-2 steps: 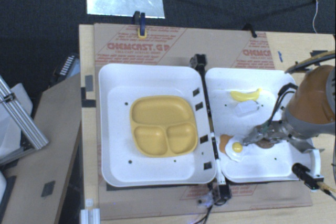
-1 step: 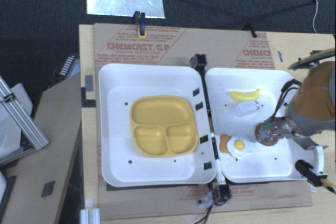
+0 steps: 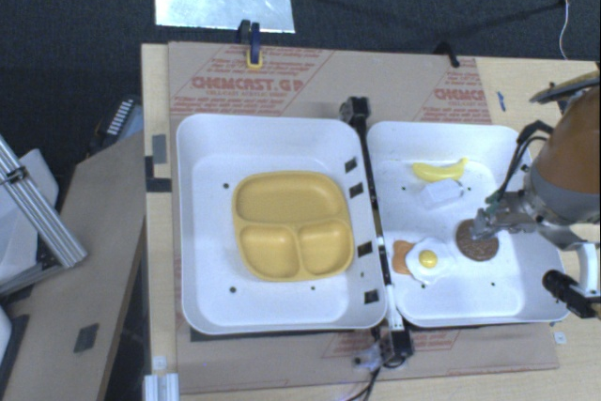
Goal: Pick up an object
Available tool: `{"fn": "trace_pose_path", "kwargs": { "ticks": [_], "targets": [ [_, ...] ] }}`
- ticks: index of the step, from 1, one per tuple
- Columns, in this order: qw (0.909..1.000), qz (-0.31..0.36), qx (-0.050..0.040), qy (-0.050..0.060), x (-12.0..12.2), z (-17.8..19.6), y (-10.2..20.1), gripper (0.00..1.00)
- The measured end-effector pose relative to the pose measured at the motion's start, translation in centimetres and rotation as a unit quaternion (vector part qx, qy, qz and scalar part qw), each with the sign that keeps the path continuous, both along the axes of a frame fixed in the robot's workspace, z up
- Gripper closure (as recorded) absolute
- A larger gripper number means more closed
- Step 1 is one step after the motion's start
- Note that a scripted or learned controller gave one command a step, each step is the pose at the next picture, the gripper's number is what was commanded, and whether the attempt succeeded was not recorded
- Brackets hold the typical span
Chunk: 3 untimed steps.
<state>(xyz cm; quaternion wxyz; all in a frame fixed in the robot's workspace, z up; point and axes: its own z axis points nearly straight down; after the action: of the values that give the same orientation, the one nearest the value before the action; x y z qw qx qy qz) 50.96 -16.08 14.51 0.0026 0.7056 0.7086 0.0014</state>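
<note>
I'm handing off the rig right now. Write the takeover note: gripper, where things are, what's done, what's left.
Gripper: down in the right bin, over the brown round patty; finger state can't be judged.
Right bin also holds the banana near the back and the fried egg by the left wall.
Left bin: yellow divided plate.
Done: arm positioned at the patty.
Left: confirm a grasp and lift; nothing visibly raised yet.
</note>
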Motion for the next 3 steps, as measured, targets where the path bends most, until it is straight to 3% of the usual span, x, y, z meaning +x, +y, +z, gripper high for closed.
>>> {"fn": "trace_pose_path", "kwargs": {
  "ticks": [2,3],
  "targets": [
    [1.0,0.0,-0.0001,0.0,0.8,10.8,0.5,1.0],
    [1.0,0.002,0.0009,0.001,1.3,10.3,4.7,1.0]
  ]
}}
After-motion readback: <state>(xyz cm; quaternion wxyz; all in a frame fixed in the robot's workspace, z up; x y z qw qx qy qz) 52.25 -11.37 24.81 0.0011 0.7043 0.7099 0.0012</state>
